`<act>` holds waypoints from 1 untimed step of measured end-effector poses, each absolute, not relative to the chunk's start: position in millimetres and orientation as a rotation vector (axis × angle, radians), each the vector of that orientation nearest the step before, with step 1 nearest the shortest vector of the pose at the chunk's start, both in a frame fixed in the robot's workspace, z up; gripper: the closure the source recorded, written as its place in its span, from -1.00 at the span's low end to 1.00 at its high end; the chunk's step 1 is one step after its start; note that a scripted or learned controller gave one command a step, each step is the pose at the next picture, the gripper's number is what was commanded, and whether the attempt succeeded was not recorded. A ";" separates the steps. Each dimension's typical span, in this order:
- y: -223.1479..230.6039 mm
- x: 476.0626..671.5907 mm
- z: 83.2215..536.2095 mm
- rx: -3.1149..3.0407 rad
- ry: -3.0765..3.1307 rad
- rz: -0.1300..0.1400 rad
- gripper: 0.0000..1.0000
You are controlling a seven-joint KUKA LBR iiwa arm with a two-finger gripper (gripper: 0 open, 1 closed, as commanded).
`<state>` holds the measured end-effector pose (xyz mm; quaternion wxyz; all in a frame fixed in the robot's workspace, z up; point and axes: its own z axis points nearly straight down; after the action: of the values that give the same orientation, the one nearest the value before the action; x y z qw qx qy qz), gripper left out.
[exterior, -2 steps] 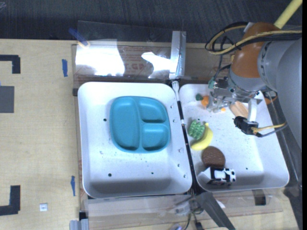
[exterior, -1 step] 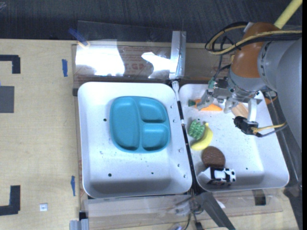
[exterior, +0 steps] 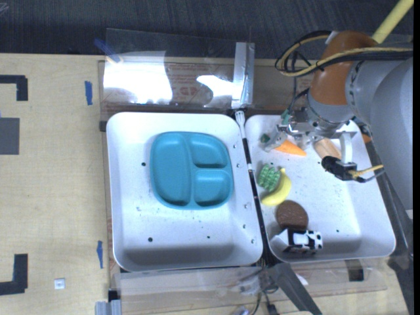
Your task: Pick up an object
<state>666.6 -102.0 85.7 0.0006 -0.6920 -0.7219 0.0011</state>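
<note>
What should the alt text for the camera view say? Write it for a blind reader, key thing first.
A grey and orange robot arm reaches into the right bin near an orange carrot piece, with a banana, a green toy and a brown disc nearby. The left bin holds a blue divided plate.

- Both white bins (exterior: 131,241) — smooth plastic with a dull sheen, speckled with dark flecks.
- Blue divided tray (exterior: 191,169) — matt plastic.
- Bench top (exterior: 52,176) — pale wood, matt.
- Banana (exterior: 281,190) — smooth, slightly glossy.
- Clear sheet (exterior: 170,77) behind the bins — shiny, glaring.
</note>
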 end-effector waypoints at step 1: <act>-101.3 666.2 96.9 -2.169 -2.266 0.007 1.00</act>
<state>666.2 -101.3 96.9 0.0026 -0.6914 -0.7224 0.0021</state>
